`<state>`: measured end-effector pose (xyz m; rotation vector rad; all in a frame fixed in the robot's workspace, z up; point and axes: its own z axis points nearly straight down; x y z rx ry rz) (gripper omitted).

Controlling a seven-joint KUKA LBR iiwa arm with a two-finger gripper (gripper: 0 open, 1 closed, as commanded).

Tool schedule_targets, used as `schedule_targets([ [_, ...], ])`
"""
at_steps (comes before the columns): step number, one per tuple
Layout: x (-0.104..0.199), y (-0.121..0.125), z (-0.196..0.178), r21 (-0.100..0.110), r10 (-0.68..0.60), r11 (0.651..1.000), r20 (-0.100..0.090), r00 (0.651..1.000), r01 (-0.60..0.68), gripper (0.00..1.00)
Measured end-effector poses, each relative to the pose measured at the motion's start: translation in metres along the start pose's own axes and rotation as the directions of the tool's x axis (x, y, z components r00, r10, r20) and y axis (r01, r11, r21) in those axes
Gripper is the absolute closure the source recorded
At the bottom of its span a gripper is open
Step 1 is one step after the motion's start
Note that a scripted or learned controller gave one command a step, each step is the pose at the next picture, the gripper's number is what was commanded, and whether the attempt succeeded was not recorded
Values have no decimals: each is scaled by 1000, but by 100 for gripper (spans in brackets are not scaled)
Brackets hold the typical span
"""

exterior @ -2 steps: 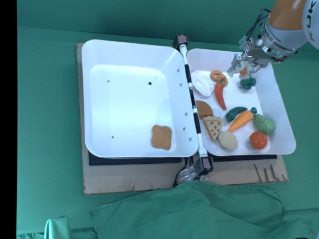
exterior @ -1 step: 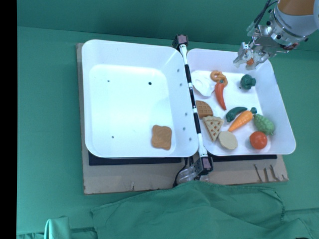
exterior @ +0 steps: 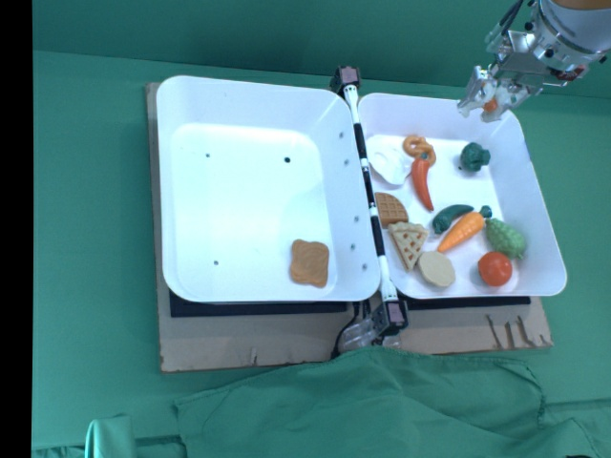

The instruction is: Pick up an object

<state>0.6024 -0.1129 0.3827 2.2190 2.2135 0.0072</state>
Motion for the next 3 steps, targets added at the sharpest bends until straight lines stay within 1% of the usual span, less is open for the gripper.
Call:
schedule_targets([
  [1,43,-8,7,6,-2,1000,-2,1000,2,100],
  [2,97,-10,6,5,-4,1000,-2,1000,4,100],
  [3,147,-5,9,4,-4,1000,-3,1000,4,100],
])
